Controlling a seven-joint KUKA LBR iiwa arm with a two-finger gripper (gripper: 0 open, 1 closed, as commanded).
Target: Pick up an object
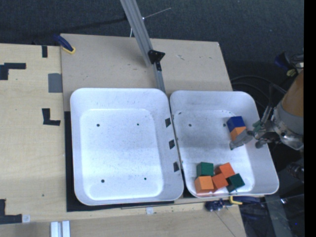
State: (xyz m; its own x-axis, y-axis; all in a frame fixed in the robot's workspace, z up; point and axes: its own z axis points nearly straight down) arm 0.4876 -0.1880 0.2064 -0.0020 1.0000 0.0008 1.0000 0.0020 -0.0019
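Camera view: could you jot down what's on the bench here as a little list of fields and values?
left bin: white, shallow
right bin: white, holds small blocks
far blocks: blue block beside orange block, near the right wall
near blocks: cluster of green block, orange cube, two more orange and one dark green, at the front edge
gripper: over the right bin, by the far blocks
arm: reaches in from the right

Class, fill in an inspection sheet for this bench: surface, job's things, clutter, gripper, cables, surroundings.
Surface: wooden bench bearing left white bin and right white bin.
Job's things: blue block beside small orange block; green and orange blocks clustered at right bin's near edge.
Clutter: black tape marks.
Gripper: grey gripper over right bin's right side.
Cables: dark cables.
Surroundings: metal pole.
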